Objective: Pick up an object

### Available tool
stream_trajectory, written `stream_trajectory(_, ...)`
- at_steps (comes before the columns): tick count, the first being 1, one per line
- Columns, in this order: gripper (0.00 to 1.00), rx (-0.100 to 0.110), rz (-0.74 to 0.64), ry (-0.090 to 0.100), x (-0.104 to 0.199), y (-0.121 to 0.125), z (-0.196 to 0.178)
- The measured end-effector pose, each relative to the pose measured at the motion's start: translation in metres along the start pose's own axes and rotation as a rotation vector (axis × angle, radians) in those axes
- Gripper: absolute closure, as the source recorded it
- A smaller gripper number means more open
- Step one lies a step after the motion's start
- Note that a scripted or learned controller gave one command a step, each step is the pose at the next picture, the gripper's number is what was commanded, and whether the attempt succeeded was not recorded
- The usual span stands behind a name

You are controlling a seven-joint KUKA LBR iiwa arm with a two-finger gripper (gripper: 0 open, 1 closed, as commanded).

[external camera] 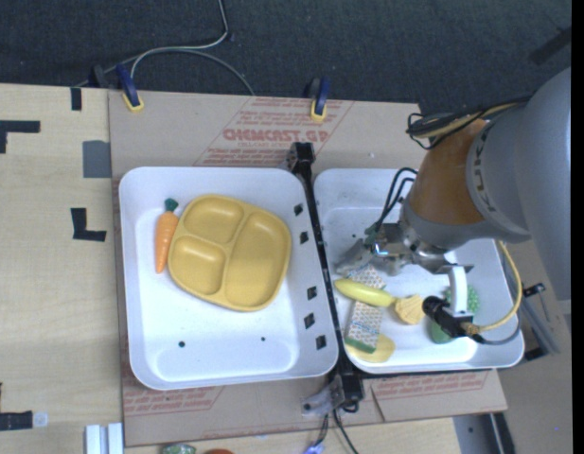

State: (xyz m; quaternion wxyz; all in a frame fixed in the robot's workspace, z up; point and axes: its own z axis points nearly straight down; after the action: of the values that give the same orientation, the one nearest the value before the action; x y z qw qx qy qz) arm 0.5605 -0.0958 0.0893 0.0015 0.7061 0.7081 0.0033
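- Surface (178, 140): brown board carrying two shallow white bins side by side.
- Left bin (140, 329): holds a yellow divided plate (228, 252), with a toy carrot (163, 237) touching its left edge.
- Right bin (500, 353): holds the likely pick candidates — a yellow banana-shaped piece (364, 293), a patterned flat packet (365, 322) lying under it, a small yellow lump (408, 308) just beside the banana, a yellow-green piece (372, 349) near the front wall, and a green item (471, 299) partly hidden by a black-and-white fitting.
- Arm (462, 183): reaches in from the right, wrist low over the right bin.
- Jaws (379, 251): poised just above the banana's upper end; whether released or clenched cannot be told, and nothing is visibly between them.
- Handling judgement: the things lie crowded, so a good grasp would centre across the banana's narrow width, clear of the packet and the lump.
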Motion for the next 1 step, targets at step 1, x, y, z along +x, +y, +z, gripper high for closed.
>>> stream_trajectory(1,0.00,0.000,0.001,-0.004,0.0019,-0.0442,0.0023)
